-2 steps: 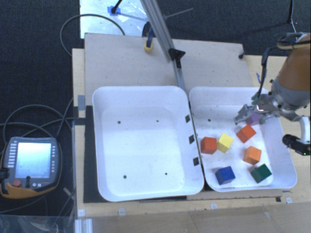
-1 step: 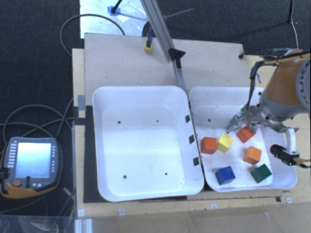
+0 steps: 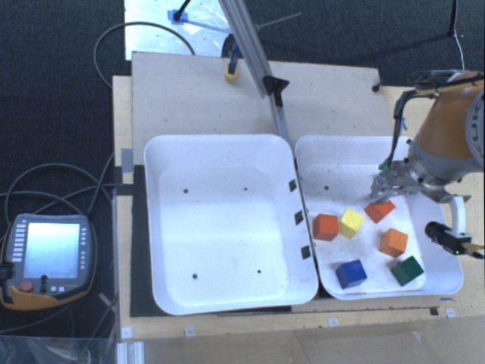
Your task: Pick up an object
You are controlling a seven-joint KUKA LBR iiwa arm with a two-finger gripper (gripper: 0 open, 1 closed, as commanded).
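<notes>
The bench (image 3: 250, 101) carries two shallow white bins side by side. The left bin (image 3: 220, 218) is the wider of the two; the right bin (image 3: 341, 165) holds six small blocks. The grey arm (image 3: 451, 139) with its orange band reaches in from the right, and its gripper (image 3: 386, 188) hangs low over the right bin, just above the red-orange block (image 3: 380, 210) at the far end of the cluster. Whether the gripper is open or closed cannot be told from here, and nothing can be seen held in it.

Nearest that block lie a yellow block (image 3: 351, 222) touching an orange-red block (image 3: 325, 227), then an orange block (image 3: 393, 242), a green block (image 3: 408, 269) and a blue block (image 3: 351, 273), each apart from its neighbours. All look like small rigid cubes, probably light and hard, unlikely to deform or break; flat opposite faces offer the surest hold. The red-orange block sits turned at an angle, so the grip would likely need matching rotation.

A handheld pendant (image 3: 45, 260) lies left of the bench; no writing on it is legible.
</notes>
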